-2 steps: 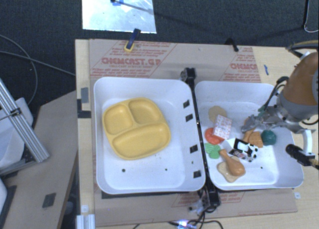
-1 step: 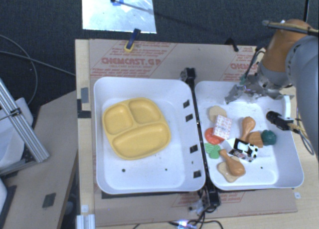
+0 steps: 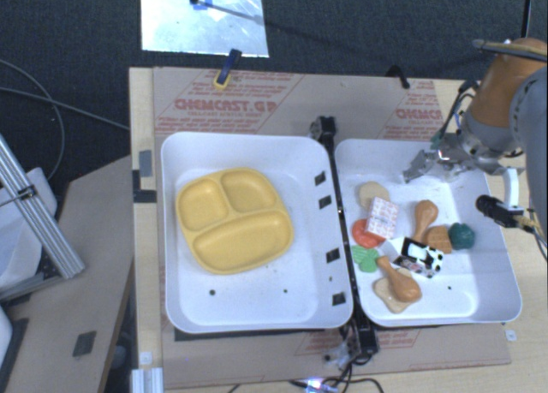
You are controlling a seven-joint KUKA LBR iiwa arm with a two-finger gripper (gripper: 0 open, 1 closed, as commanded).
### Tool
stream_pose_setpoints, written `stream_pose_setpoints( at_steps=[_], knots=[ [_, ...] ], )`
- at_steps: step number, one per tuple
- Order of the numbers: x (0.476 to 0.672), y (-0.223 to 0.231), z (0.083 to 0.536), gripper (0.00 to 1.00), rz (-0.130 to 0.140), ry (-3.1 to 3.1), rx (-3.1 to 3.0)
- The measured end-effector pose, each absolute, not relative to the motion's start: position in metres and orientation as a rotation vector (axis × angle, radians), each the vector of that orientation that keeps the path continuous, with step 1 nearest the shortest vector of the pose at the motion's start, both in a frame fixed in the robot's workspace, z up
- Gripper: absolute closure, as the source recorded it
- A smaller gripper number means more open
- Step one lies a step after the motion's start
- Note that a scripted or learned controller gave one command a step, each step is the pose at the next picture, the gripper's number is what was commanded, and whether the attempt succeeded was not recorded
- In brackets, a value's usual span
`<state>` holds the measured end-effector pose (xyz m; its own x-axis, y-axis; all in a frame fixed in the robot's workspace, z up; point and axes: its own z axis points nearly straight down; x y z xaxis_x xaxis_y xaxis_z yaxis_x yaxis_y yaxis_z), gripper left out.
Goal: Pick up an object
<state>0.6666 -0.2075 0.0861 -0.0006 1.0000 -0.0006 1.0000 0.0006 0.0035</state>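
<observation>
The two shallow white plastic bins sit side by side on the bench: the left bin (image 3: 184,297) carries a yellow three-compartment plastic tray (image 3: 234,218), and the right bin (image 3: 479,297) holds every candidate for the pick.

The grey arm with its orange band (image 3: 505,96) reaches in from the right, and its two-finger gripper (image 3: 435,163) hangs over the far part of the right bin. Nothing lies between its fingers; whether they stand apart or together cannot be told from this slant.

The toys crowd the near-left half of that bin, well apart from the gripper. The main risk is that crowding. A tan plastic drumstick (image 3: 396,283) touches the black-and-white spotted toy (image 3: 421,257), which in turn sits against an orange-brown drumstick (image 3: 423,216). A descent here could wedge a finger onto a neighbour, or pinch two pieces and drop both.

The pink-and-white chequered flat piece (image 3: 382,217) overlaps a red flat piece (image 3: 366,235); both lie low, so fingers may skid over them.

The small dark-green rounded toy (image 3: 462,235) stands more open on its right side, though it may roll away when touched.
</observation>
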Motion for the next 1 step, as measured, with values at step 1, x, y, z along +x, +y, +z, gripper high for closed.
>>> stream_pose_setpoints(
  at_steps=[1],
  knots=[
    [0.5938, -0.2067, 0.0843, 0.00, -0.003, 2.222, 2.226]
  ],
)
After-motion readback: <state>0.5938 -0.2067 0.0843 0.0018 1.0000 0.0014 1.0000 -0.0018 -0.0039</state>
